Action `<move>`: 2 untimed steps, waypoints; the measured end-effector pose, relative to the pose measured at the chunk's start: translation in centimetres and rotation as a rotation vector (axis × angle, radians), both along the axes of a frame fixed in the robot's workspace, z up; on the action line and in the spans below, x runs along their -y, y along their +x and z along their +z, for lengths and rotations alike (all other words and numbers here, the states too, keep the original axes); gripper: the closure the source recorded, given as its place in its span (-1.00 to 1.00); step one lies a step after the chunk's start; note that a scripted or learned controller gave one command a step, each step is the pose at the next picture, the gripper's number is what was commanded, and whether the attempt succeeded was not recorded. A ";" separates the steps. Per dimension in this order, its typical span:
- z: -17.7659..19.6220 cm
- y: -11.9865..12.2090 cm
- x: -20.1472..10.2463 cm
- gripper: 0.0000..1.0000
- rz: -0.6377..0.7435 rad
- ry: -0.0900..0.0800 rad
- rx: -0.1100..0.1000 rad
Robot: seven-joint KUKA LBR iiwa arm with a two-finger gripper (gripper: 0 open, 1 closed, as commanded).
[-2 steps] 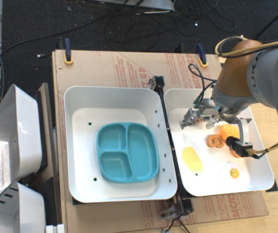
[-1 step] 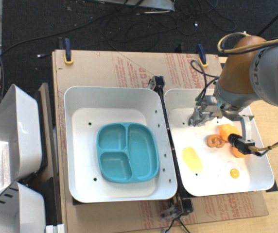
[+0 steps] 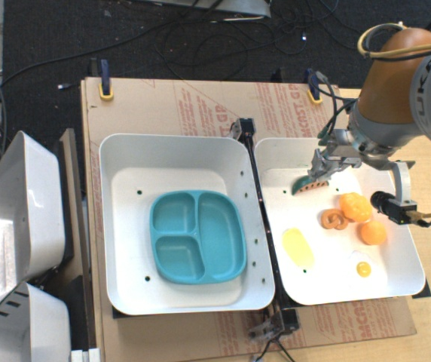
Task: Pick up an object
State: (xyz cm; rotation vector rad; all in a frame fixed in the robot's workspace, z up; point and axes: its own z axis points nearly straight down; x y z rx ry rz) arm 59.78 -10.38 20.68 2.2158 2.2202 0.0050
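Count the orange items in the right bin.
3: a large piece mid-bin, a ring-shaped one touching its left, a round one lower right. The arm may hide more.

The left bin [image 3: 117,164] holds a divided tray [image 3: 197,236]. The right bin [image 3: 396,277] — just beside it — holds several small items, with the gripper [image 3: 322,170] over its rear.

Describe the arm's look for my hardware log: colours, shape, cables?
The arm is bulky and rounded, grey with a broad orange band above the wrist. A yellowish cable loops over the orange part, and dark cables run down beside the wrist. The gripper is a small grey metal assembly.
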 end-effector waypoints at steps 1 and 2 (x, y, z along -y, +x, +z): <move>2.8 0.1 0.0 1.00 0.000 0.000 -0.002; 2.8 -0.8 -6.3 1.00 0.005 0.002 -0.007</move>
